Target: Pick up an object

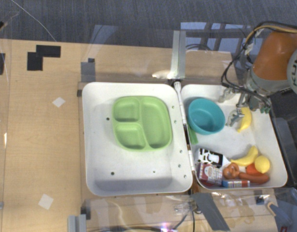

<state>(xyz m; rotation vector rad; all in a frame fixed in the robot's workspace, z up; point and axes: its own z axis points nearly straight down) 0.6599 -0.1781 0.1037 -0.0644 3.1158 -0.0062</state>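
I am watching the gripper (241, 114) working low in the right bin (278, 144), its fingers closing on a small yellow piece (245, 122) just beneath them, with the teal bowl (205, 116) beside it. I judge the grasp is in hand; next it needs a straight lift, since the hold looks shallow.
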